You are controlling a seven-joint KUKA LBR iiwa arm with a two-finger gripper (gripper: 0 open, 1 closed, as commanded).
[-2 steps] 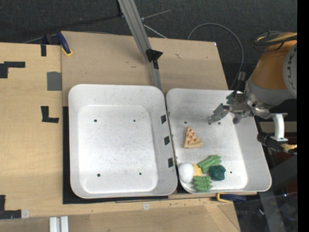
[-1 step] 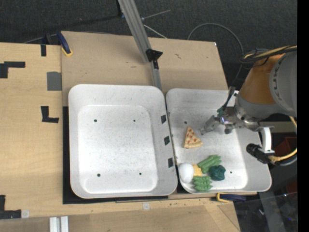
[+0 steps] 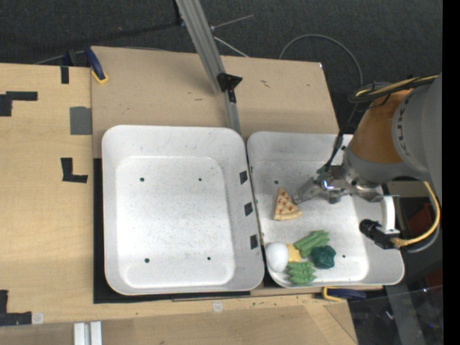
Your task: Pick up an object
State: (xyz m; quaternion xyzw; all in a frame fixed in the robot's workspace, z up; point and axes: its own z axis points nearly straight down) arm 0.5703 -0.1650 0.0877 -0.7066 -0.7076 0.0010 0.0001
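Green toy vegetables (image 3: 313, 252) and a white egg-shaped toy (image 3: 277, 254) crowd the near corner of the right-hand white bin (image 3: 267, 149). Beyond them a toy pizza slice with tan crust (image 3: 285, 205) lies flat, just beside the grey arm's two-finger gripper (image 3: 309, 190), which seems to hover low with nothing between its fingers; their spread cannot be told. Farther left sits the left-hand white bin (image 3: 115, 149).

My counter (image 3: 43, 214) looks like pale matt wood. Both bins (image 3: 172, 207) seem white plastic, speckled and faintly glossy. My hand (image 3: 305, 192) looks like dull grey metal; the green toys (image 3: 316, 249) look like smooth plastic.
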